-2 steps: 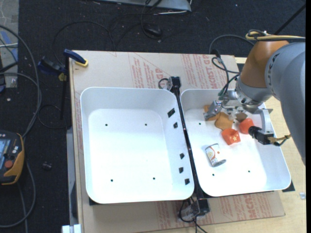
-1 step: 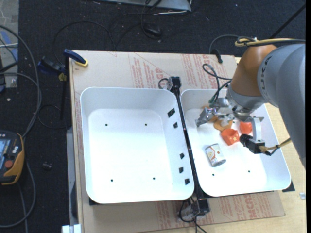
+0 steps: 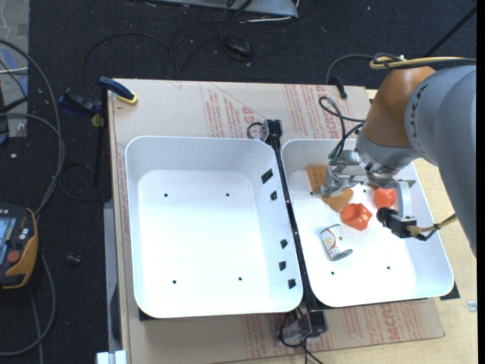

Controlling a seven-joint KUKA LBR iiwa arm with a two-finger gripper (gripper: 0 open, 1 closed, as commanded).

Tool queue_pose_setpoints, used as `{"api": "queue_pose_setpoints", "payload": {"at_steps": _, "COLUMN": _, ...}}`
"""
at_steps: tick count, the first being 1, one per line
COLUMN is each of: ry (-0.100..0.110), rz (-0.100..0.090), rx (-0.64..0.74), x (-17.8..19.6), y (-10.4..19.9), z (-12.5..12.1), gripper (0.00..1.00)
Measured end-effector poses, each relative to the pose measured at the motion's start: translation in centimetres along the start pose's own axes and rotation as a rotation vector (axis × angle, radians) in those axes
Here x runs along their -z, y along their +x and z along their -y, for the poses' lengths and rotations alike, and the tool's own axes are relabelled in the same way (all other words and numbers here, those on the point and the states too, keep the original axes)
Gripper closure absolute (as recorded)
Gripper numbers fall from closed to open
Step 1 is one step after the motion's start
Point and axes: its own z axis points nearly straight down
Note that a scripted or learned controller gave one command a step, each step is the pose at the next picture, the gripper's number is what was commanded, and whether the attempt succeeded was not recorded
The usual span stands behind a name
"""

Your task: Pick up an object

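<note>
Tan object (image 3: 338,198) just below gripper (image 3: 339,174); gripper state unclear, right bin (image 3: 379,290).

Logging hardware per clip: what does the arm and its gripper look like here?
The arm is a thick, rounded grey tube with an orange band above the wrist. Below that sits a silver-grey metal gripper assembly with dark cables looped beside it. A yellow cable runs along the top of the arm.
</note>
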Motion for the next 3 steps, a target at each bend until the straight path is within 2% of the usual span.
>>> {"api": "queue_pose_setpoints", "payload": {"at_steps": 1, "ry": 0.001, "rz": 0.000, "rx": 0.000, "x": 0.0, "y": 0.0, "z": 0.0, "gripper": 0.00}}
{"api": "queue_pose_setpoints", "payload": {"at_steps": 2, "ry": 0.001, "rz": 0.000, "rx": -0.001, "x": -0.9, "y": 0.4, "z": 2.4, "gripper": 0.00}}
{"api": "queue_pose_setpoints", "payload": {"at_steps": 3, "ry": 0.002, "rz": -0.001, "rx": -0.001, "x": -0.1, "y": 0.4, "z": 2.4, "gripper": 1.00}}
